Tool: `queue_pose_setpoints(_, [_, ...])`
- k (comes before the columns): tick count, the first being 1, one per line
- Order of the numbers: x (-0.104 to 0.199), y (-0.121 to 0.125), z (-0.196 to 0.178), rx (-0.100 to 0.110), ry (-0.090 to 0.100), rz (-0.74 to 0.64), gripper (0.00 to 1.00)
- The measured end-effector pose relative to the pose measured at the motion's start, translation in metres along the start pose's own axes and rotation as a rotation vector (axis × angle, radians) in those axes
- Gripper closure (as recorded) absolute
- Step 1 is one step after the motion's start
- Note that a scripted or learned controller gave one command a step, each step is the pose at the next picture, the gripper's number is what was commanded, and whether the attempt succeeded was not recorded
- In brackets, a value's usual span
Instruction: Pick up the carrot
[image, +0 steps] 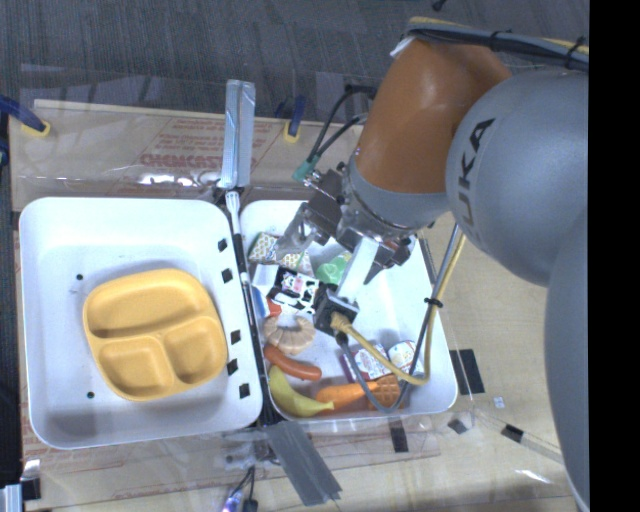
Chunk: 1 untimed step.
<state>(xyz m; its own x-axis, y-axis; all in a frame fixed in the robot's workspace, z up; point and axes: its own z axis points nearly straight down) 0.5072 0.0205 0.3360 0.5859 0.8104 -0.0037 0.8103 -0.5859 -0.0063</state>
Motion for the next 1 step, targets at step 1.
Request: queue_pose_setpoints(1, [0.0733,0.0111,0.0445,-0.002,-0.001,-0.108,0.00])
